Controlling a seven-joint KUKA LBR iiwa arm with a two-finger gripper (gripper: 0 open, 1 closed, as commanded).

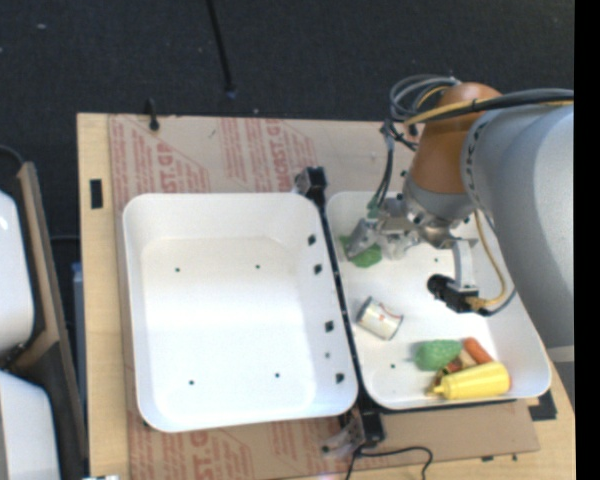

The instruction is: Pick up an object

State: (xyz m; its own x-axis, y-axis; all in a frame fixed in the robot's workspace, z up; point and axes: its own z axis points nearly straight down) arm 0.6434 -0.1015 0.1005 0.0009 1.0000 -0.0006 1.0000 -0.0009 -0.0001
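My gripper is down in the upper left part of the right bin, right over a small green object that lies at its fingertips. I cannot see whether the object sits between the fingers. A small silver cup lies on its side in the middle of that bin. Near the front edge lie a green lump, an orange carrot-like piece and a yellow bottle.
The left bin stands beside the right one, with a black divider strip between them. Both rest on a cardboard sheet on the bench. The grey arm covers the right bin's far right side.
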